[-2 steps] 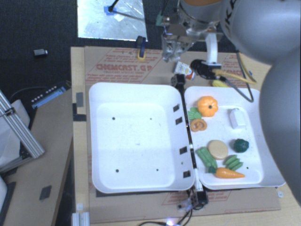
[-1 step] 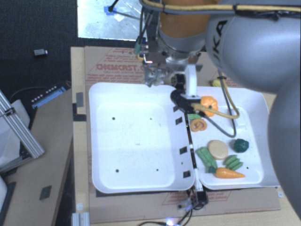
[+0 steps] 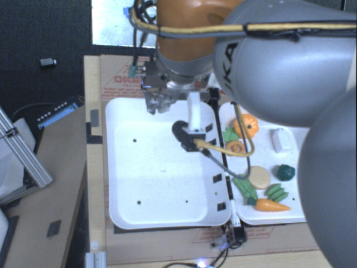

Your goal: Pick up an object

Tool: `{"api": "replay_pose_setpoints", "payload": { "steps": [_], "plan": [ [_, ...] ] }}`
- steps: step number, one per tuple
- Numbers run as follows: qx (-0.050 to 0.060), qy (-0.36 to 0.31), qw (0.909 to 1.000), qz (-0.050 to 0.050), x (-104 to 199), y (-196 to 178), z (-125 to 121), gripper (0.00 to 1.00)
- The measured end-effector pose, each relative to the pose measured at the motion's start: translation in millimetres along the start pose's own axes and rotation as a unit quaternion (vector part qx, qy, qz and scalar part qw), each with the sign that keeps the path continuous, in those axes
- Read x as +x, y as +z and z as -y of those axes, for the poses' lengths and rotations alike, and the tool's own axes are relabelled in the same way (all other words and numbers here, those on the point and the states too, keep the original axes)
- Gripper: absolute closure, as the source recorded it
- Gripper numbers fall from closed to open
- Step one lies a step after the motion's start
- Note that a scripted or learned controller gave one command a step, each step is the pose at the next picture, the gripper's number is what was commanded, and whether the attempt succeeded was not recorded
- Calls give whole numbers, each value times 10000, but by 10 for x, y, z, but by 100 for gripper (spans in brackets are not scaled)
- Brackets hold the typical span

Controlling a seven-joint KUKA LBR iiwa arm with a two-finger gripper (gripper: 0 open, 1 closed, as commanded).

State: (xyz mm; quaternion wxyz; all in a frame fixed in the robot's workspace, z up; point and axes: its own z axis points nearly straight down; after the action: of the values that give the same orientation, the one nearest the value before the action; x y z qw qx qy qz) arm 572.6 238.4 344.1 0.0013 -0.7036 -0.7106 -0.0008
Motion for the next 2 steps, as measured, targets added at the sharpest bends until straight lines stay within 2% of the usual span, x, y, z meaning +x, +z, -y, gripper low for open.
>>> {"api": "replay_pose_setpoints", "payload": {
  "steps": [1,2],
  "plan": [
    [35,16,10000,22,-35,466,659,100],
    [-35,54,10000,12,-103,526,-242,100]
  ]
}}
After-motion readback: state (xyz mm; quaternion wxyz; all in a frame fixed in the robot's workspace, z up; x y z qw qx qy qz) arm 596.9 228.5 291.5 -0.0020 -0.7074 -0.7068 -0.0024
